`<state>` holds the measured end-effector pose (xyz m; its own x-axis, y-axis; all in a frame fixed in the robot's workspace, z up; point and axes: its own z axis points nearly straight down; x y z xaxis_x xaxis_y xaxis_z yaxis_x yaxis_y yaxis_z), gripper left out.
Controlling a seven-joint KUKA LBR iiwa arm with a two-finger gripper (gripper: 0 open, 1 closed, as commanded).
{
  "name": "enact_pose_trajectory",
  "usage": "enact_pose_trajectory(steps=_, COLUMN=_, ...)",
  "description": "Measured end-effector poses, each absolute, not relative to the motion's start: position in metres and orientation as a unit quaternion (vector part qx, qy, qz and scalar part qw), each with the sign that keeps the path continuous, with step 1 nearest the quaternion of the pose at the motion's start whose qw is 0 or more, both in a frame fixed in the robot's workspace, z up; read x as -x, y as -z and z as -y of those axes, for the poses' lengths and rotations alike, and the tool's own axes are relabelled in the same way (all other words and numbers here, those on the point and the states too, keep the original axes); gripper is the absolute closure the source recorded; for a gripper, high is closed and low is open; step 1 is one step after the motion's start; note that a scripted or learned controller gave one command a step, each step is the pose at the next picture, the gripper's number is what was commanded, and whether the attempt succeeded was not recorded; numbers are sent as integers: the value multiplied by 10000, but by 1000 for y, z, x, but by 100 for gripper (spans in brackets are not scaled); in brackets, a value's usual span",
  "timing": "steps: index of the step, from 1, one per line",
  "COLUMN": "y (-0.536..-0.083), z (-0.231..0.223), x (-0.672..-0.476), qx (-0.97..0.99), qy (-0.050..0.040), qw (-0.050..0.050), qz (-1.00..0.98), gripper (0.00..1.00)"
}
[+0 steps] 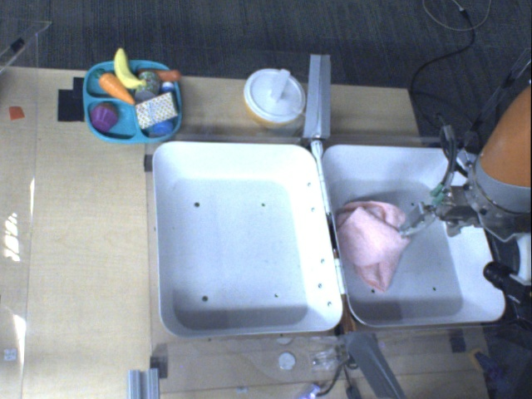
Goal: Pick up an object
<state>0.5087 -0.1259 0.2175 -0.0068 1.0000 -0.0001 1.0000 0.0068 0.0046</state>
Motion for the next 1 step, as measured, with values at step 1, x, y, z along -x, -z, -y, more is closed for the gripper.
enact_pose_trajectory(steps=1, y=-155, z=136, x=-503, qx=-7590, qy=-15, qw=11, qz=-6510, gripper=0)
